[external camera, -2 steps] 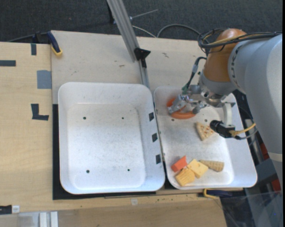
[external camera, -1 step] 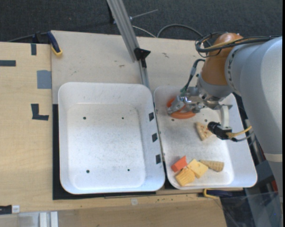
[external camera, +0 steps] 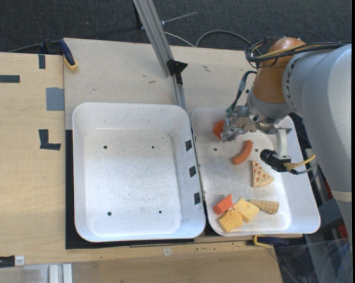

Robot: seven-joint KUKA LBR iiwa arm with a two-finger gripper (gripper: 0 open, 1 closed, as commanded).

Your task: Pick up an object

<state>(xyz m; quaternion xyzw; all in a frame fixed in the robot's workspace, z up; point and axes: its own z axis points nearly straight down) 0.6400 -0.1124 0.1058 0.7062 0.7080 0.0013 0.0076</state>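
My gripper [external camera: 226, 132] hangs low over the far left part of the right bin [external camera: 304, 220], right at a small red piece [external camera: 218, 128]. Whether my fingers are spread or closed I cannot tell; they are too small and dark against the wrist.

The red piece sits against the bin's far left wall, just beside my tip, and I take it as my target. To do this well I would come straight down, keep one finger off the wall, and close only once the piece is squarely between the pads.

It looks short and stubby; its long axis seems to run away from the wall's near end toward the far rim, but I cannot be sure. The sausage [external camera: 242, 152] lies near, slanting toward the bin's far right.
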